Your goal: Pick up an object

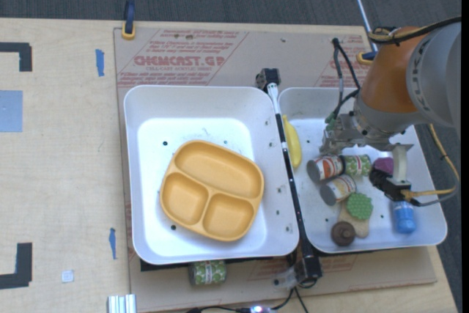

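Note:
The right bin (432, 231) holds several small items. A yellow banana (293, 144) lies along its left wall. Two small cans (326, 168) (337, 190) lie near the middle, with a green-labelled can (357, 163) beside them. In front are a green round piece (360, 206), a brown round piece (343, 233) and a blue item (404, 217). A purple item (383, 166) lies to the right. My gripper (339, 135) hangs low over the bin, just behind the cans and right of the banana; the wrist hides its tips.
The left bin (139, 157) holds a yellow divided plate (212, 190). A black bar (282, 150) runs between the bins. A green can (209, 273) lies on the bench below the left bin. Cables trail from the arm (399, 84) across the right bin's right side.

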Controlling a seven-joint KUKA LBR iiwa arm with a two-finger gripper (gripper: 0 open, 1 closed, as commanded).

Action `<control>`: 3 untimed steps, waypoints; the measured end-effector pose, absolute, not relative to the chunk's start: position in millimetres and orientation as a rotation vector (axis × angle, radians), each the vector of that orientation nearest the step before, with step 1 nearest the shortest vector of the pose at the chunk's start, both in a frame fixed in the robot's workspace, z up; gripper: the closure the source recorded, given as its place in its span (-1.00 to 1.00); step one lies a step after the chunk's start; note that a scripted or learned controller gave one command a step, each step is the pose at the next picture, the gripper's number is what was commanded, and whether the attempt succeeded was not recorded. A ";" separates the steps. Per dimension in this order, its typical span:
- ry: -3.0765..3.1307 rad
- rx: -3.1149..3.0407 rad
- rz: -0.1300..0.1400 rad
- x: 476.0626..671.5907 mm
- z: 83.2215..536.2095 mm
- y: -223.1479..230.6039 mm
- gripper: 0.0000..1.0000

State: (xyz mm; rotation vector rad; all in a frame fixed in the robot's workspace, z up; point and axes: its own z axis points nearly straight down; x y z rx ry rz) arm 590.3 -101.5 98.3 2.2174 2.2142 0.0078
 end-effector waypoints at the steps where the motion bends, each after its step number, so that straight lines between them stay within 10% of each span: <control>1: 2.221 2.223 0.000 536.9 135.0 -141.4 1.00; 2: 2.218 2.219 0.003 518.5 179.4 -156.0 1.00; 3: 2.222 2.218 0.004 548.6 193.3 -87.5 1.00</control>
